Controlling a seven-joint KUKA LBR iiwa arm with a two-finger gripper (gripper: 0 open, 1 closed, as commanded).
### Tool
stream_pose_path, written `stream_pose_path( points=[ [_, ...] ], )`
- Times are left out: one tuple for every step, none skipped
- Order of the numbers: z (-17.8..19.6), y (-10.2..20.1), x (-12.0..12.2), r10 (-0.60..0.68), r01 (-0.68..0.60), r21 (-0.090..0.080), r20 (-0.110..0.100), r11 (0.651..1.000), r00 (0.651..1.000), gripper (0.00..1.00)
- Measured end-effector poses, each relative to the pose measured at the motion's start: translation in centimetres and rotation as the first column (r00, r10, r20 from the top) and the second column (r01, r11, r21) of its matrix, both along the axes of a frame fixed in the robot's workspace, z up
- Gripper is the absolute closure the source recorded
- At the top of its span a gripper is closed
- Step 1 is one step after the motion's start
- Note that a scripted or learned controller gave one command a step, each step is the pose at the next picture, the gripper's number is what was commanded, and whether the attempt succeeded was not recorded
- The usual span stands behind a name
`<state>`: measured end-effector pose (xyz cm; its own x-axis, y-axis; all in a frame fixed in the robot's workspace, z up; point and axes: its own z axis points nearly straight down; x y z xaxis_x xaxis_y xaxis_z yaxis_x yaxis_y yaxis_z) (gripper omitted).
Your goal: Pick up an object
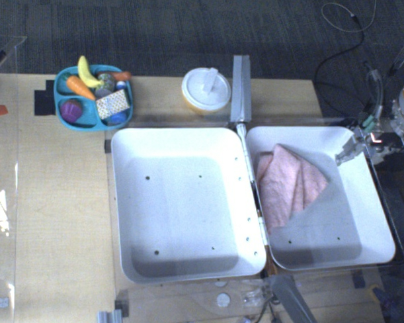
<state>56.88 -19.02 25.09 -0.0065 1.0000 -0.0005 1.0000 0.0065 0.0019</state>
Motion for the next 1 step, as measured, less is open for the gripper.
stream_pose_path(
  points=[
    [-9.56,5.55,1.06,0.145,-0.145,0.001,-0.001,0.99,0.989,0.0]
  ],
)
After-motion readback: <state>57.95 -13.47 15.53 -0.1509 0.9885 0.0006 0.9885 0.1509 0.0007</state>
